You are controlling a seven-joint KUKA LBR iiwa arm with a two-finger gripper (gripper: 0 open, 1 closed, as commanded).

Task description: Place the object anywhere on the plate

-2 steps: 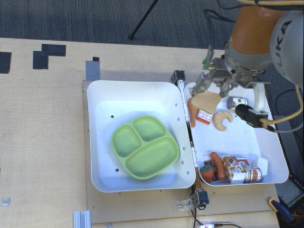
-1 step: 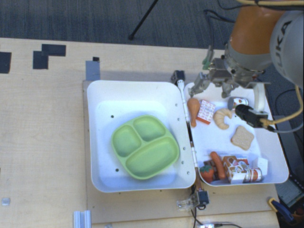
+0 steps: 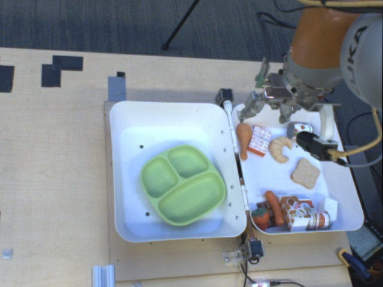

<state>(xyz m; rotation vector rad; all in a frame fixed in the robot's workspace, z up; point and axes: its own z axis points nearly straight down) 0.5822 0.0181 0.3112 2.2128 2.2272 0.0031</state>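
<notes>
A light green plate (image 3: 182,185) with three compartments lies in the left bin (image 3: 128,160), and nothing rests on it. The right bin (image 3: 347,202) holds toy foods: an orange drumstick (image 3: 243,135), a red and white packet (image 3: 260,141), a croissant (image 3: 280,149) and a slice of bread (image 3: 306,173). My gripper (image 3: 267,111) hangs over the far end of the right bin, just beyond the packet and croissant. It is open, with nothing between its fingers (image 3: 249,107).
At the near end of the right bin lie a carrot-like piece (image 3: 272,202), a red box (image 3: 294,206) and a can (image 3: 310,220). A black cable (image 3: 317,145) runs off the wrist over the bin. A raised divider (image 3: 236,160) separates the bins.
</notes>
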